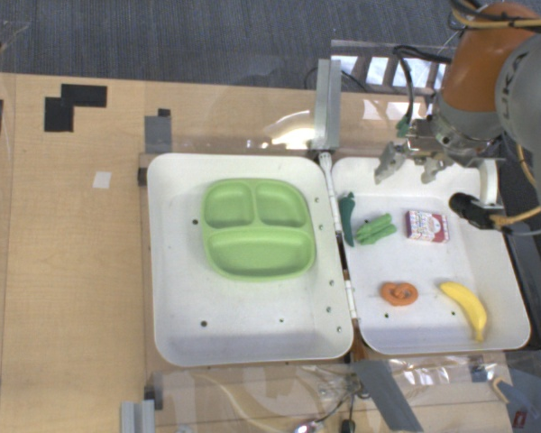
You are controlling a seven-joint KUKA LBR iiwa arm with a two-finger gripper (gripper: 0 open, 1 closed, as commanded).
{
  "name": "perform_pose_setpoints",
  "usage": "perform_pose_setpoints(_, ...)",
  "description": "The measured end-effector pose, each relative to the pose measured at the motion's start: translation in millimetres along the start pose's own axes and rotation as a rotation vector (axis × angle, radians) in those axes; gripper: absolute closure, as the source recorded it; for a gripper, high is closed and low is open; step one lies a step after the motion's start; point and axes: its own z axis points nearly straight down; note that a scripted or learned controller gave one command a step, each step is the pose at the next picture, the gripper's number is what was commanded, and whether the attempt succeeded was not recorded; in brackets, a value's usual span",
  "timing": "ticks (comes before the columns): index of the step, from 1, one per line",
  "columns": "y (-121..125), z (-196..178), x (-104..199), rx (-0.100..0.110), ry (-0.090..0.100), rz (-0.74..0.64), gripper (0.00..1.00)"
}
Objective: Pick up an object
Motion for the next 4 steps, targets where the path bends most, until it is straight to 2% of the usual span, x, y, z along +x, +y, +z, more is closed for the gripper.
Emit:
perform_pose_setpoints(1,-75,58,-23,0.002,0.000,0.114,0.00)
perform_pose_setpoints(2,-147,96,-1,-0.015,-0.001,0.111,0.00)
perform_pose_setpoints(3,-164,96,-17,-0.022,0.000,0.049,0.00)
perform_pose_setpoints(4,-164,95,-16,-0.024,-0.004,0.005,0.00)
